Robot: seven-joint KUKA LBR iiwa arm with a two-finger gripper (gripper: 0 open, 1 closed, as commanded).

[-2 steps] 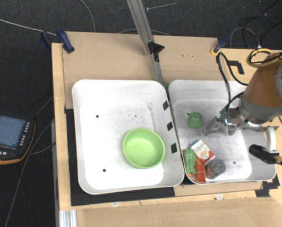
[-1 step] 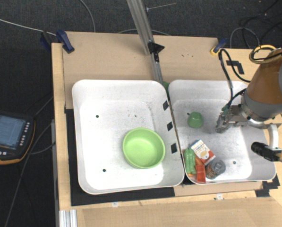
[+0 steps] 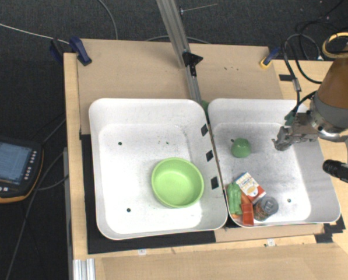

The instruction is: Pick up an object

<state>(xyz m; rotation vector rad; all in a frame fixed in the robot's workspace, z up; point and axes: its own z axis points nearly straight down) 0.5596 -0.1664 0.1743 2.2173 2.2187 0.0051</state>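
Note:
My gripper (image 3: 282,141) hangs over the right bin (image 3: 313,209), near its right side, with nothing seen between its fingers. A small green apple-like ball (image 3: 241,148) lies to the gripper's left in that bin. At the bin's front left corner sits a cluster: a small carton with a red and orange label (image 3: 248,185), a green and red pepper-like piece (image 3: 239,205), and a grey round can (image 3: 268,206). A light green bowl (image 3: 177,182) rests in the left bin (image 3: 112,121), toward its front right.
A metal pole (image 3: 176,31) slants across the bench from the top toward the gap between the bins. Blue clamps (image 3: 79,50) hold the board's back corners. A handheld pendant (image 3: 9,167) lies on the floor at far left.

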